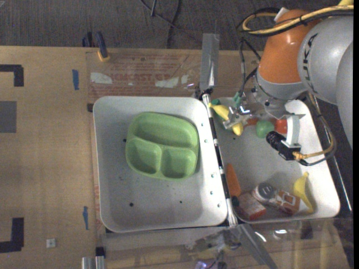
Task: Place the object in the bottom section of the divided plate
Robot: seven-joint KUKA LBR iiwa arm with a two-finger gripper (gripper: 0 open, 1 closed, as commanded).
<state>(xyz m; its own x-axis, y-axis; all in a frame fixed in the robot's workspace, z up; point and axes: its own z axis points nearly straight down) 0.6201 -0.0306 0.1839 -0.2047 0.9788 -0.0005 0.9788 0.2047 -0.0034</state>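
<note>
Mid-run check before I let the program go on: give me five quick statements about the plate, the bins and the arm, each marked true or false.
1. The green divided plate lies in the left bin. True.
2. A banana already lies in the plate's bottom section. False: all the plate's sections look bare.
3. The gripper is over the right bin, near its upper left corner. True.
4. The carrot lies in the left bin. False: it lies in the right bin, along its left wall.
5. A banana lies near the right bin's lower right corner. True.
</note>
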